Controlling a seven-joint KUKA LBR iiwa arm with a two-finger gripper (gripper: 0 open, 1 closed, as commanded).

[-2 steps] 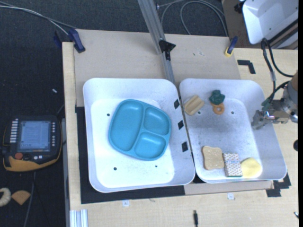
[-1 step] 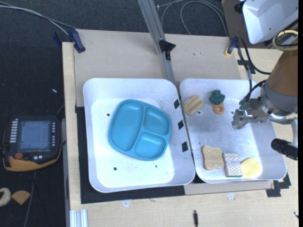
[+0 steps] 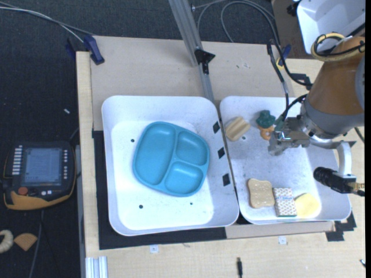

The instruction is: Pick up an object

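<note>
Near gripper [image 3: 277,148]: teal toy [image 3: 266,119], possibly orange piece [image 3: 265,134].

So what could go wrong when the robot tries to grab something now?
The tool sits low in the right bin, beside a small orange piece and a green toy. These two lie very close together, so it might nudge both and catch neither. The tan block leans near the bin's wall, which could block a clean grab. The three flat pieces at the front, like the yellow one, touch each other and may slide.
</note>
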